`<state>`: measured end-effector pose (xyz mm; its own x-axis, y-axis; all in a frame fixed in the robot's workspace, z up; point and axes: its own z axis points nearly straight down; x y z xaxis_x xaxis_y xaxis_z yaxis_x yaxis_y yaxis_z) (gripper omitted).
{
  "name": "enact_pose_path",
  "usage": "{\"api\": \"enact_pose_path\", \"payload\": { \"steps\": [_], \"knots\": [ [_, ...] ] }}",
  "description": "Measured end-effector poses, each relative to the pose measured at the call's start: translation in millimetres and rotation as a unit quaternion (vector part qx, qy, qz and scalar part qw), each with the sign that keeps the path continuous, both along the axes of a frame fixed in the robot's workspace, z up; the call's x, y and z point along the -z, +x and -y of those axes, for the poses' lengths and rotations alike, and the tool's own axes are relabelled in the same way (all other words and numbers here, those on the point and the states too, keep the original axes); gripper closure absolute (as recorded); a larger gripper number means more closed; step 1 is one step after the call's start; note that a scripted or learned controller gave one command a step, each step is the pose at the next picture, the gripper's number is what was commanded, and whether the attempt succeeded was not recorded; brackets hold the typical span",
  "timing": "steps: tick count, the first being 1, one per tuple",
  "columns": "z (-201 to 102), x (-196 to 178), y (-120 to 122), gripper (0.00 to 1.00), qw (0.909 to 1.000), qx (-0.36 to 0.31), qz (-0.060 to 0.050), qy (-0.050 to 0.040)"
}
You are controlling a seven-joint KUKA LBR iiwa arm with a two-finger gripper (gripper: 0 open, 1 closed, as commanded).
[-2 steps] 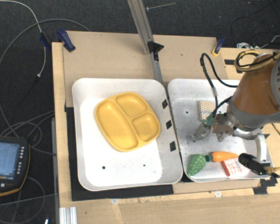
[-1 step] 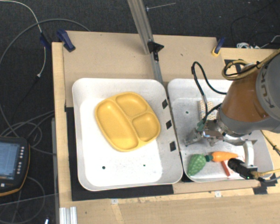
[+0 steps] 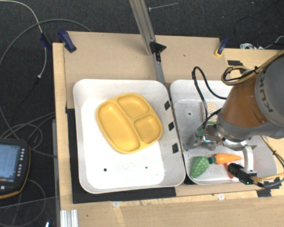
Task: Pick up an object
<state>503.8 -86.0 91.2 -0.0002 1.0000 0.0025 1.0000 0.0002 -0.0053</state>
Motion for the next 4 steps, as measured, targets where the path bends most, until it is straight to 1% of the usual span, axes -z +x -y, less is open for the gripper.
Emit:
{"api": "enact_pose_path", "payload": {
  "steps": [1,2,3,4],
  "knots": [
    [0,-12,1,1.00,1.0000,0.000,0.002,-0.0001],
    [2,-75,0,1.00,1.0000,-0.001,0.006,-0.0017],
    [8,-122,8,1.00,1.0000,-0.001,0.006,-0.0017],
    [7,-166,9,1.00,1.0000,-0.001,0.006,-0.0016]
  ]
}}
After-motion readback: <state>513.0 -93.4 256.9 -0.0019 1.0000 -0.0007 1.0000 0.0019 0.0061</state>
